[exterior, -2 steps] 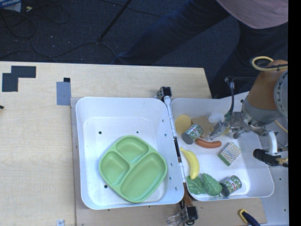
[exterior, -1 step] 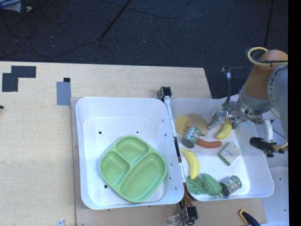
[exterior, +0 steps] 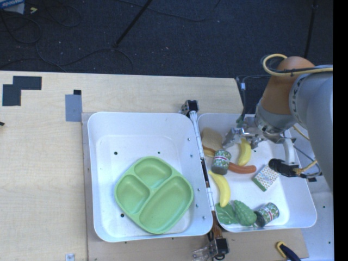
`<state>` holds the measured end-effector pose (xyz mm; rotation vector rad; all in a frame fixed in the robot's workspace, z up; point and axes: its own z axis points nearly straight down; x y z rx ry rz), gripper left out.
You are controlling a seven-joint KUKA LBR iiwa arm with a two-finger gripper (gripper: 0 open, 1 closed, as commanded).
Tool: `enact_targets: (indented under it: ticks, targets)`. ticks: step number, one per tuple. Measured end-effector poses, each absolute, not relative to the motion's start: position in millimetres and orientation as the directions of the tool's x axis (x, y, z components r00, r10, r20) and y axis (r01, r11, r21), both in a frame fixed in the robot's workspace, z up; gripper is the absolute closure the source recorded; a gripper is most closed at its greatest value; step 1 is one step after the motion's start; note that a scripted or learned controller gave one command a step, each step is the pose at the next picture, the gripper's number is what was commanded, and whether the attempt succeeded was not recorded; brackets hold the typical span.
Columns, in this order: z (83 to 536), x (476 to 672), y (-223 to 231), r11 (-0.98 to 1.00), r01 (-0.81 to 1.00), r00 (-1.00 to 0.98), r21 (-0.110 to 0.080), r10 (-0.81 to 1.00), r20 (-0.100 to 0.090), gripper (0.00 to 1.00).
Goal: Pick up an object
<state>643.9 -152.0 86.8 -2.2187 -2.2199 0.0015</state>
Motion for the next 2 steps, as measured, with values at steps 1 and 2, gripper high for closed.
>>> enact_targets:
  ticks: [1,2]
  targets:
    - [95.5,643.0,-152.3,0.002,1.0,-0.002,-0.01,1.0,0.003,1.0]
    - [305.2,608.2,-69.6,0.001,1.0,-0.001,-0.003,1.0,0.0,1.0]
